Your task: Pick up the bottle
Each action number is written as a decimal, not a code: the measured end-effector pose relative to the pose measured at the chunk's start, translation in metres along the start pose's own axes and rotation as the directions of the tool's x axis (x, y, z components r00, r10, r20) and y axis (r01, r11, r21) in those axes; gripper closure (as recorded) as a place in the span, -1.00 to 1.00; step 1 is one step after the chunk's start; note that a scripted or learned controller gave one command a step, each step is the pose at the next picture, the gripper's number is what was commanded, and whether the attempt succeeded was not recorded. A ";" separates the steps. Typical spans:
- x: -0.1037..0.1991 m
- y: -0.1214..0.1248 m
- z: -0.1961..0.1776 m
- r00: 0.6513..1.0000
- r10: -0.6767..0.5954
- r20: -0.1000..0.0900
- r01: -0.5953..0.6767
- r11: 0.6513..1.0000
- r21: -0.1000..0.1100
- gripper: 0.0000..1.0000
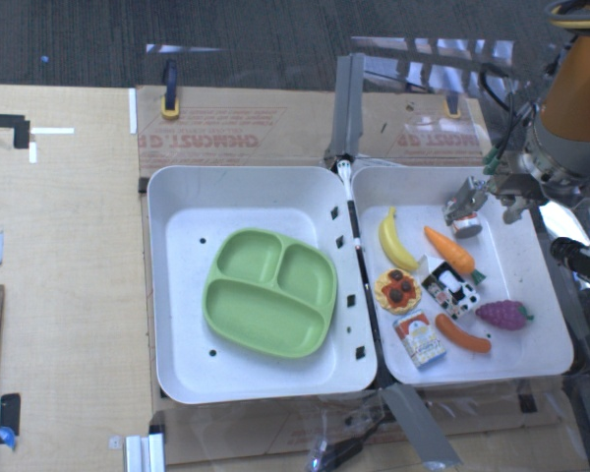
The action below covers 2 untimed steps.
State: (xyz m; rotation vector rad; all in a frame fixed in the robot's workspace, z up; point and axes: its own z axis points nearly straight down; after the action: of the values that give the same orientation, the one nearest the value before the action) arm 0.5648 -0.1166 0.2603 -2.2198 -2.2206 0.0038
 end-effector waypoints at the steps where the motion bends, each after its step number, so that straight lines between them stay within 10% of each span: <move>1: 0.084 -0.028 0.041 0.991 -0.130 0.000 0.130 0.991 0.001 -1.00; 2: 0.027 0.045 -0.080 0.993 -0.114 0.002 0.114 0.993 -0.003 -1.00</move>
State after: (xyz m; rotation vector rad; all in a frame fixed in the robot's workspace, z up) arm 0.6095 -0.0897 0.3401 -2.0911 -2.3469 0.0025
